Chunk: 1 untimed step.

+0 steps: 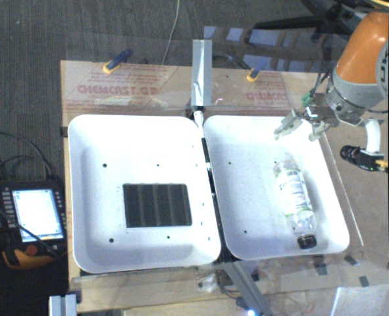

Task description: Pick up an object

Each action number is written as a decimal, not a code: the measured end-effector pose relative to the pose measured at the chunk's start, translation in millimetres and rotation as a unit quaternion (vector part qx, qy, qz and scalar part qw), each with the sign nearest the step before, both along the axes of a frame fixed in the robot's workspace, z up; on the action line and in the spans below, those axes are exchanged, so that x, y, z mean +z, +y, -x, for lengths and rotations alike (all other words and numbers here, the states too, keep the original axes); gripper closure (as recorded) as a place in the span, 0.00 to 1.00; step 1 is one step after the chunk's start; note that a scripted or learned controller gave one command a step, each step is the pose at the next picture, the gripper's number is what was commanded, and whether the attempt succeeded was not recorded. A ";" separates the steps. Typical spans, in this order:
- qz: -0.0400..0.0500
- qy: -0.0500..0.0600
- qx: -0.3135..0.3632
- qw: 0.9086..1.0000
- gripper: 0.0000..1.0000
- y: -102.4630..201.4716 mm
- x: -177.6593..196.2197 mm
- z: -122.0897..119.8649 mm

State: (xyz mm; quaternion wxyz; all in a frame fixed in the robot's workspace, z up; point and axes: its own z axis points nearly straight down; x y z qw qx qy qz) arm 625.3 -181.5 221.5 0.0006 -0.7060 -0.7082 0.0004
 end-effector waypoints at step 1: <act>-0.001 -0.002 0.020 1.000 0.00 -32.2 -122.4 18.3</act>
